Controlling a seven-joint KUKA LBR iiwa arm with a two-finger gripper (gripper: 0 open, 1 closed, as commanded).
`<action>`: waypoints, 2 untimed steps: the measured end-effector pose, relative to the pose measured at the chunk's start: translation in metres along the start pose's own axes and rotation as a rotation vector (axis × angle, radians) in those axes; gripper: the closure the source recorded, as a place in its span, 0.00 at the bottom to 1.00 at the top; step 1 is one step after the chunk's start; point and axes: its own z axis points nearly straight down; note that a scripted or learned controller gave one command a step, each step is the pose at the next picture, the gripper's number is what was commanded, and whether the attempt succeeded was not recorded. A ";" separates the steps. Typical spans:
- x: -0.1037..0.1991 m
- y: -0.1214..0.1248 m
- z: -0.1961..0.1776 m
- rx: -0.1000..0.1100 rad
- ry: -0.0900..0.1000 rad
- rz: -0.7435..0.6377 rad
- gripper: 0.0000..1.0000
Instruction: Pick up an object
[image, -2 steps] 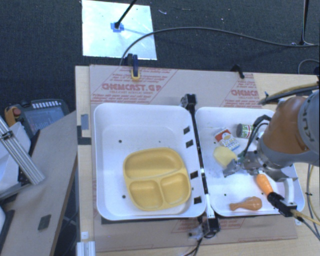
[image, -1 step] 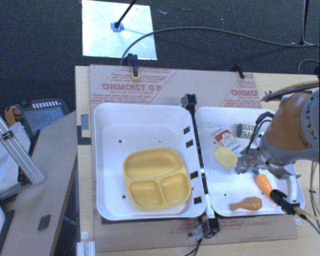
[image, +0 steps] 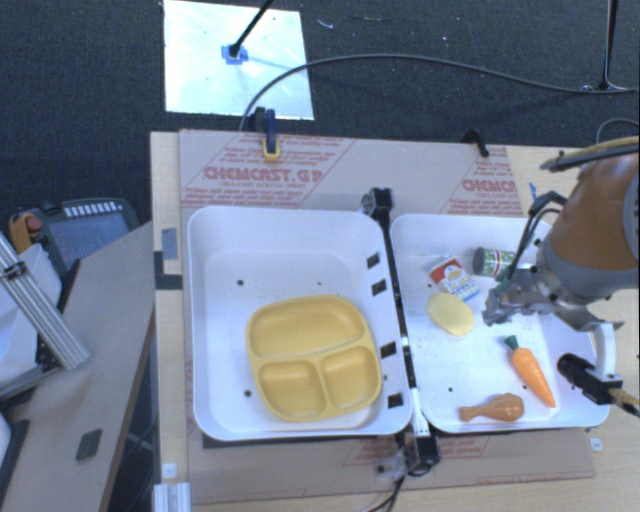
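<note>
Your claw (image: 503, 305) hangs low over the right bin (image: 420, 250), and you cannot tell how it is set or whether it grips anything; the yellow lemon-like piece (image: 452, 314) lies just to its left; the small carton (image: 452, 277) sits up-left of it; the green can (image: 493, 261) lies just above; the carrot (image: 531, 372) lies below-right; the drumstick (image: 494, 408) lies further below.

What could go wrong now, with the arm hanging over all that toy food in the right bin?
The gripper hovers between the yellow piece, the green can and the carrot. These lie close together, so it may nudge one aside or close on nothing. The smooth, rounded yellow piece might also slip free.
</note>
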 end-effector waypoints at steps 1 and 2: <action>0.000 0.003 -0.054 -0.001 0.000 0.000 1.00; 0.043 0.016 -0.060 0.004 0.003 -0.005 1.00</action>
